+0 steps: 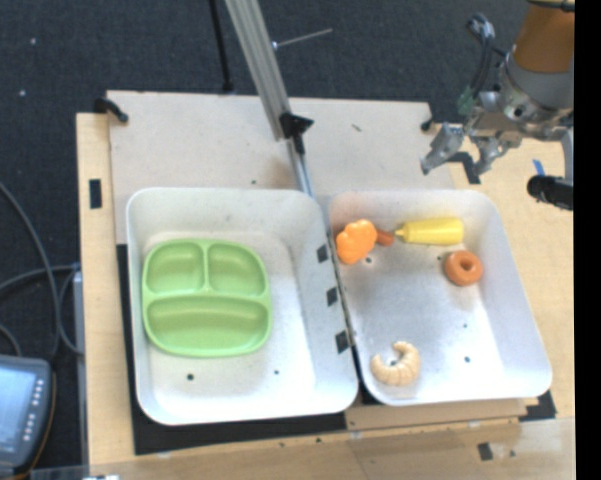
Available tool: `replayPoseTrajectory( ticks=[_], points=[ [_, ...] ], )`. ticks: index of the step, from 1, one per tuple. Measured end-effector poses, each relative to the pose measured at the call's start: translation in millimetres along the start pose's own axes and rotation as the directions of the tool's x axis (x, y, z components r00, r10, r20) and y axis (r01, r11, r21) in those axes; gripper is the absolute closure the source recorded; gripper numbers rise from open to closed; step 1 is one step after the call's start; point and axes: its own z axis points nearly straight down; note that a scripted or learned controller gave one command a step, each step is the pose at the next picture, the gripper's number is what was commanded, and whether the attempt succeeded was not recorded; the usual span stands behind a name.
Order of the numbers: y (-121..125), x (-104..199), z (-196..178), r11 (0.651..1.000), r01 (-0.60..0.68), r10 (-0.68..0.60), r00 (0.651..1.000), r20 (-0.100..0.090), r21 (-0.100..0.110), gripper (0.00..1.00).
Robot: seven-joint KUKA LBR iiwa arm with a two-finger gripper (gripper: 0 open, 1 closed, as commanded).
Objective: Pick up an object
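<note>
Doughnut (464,267) near right bin's (520,298) right wall.

Two shallow white bins sit side by side on a pale tabletop (200,148), their inner rims touching. The left bin (300,298) holds a light green divided plate (207,298) with three compartments, two small ones at the far side and one long one nearer, lying flat toward the bin's left half. A grey metal post (262,58) rises slantwise from behind the seam between the bins, with a dark clamp on it. Dark carpet (100,28) lies beyond the tabletop, black cables (20,258) curl along the left, and a grey screen device (10,408) sits at the lower left corner.
</note>
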Motion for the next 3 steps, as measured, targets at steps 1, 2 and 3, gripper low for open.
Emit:
replayPoseTrajectory(
  ticks=[1,2,3],
  points=[
    [0.6,-0.8,-12.1,1.0,0.005,-0.005,1.0,0.004,-0.003,1.0],
    [3.4,8.0,91.0,1.0,-0.005,0.005,1.0,-0.002,0.005,1.0],
    [-20.9,84.0,83.1,1.0,-0.002,0.002,1.0,-0.004,-0.003,1.0]
  ],
)
